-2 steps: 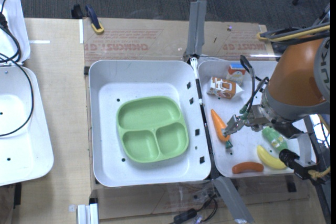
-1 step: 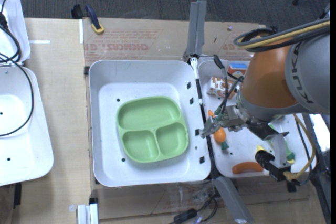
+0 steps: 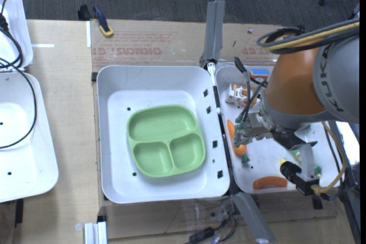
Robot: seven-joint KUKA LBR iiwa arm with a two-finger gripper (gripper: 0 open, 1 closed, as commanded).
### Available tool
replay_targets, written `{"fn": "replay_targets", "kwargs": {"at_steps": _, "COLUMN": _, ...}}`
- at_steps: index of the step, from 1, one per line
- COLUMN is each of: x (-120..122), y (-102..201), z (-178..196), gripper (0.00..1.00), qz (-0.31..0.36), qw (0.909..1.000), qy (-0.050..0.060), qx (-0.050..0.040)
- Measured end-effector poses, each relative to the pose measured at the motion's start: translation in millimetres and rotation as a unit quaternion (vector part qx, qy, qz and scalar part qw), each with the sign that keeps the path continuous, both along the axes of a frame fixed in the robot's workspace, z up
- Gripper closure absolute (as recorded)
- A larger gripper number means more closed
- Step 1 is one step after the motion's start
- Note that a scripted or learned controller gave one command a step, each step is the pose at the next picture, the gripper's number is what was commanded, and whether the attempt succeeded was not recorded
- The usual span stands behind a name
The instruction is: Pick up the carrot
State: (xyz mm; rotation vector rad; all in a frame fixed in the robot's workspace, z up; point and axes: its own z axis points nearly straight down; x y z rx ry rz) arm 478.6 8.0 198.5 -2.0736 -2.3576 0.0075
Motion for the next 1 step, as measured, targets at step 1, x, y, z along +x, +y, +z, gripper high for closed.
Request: {"fn": "replay_targets", "kwargs": {"at_steps": 1, "x": 0.0, "y": -0.1, "z": 0.0, "gripper": 0.0, "qz": 0.0, "qw": 1.0, "qy": 0.0, "qx": -0.0001}}
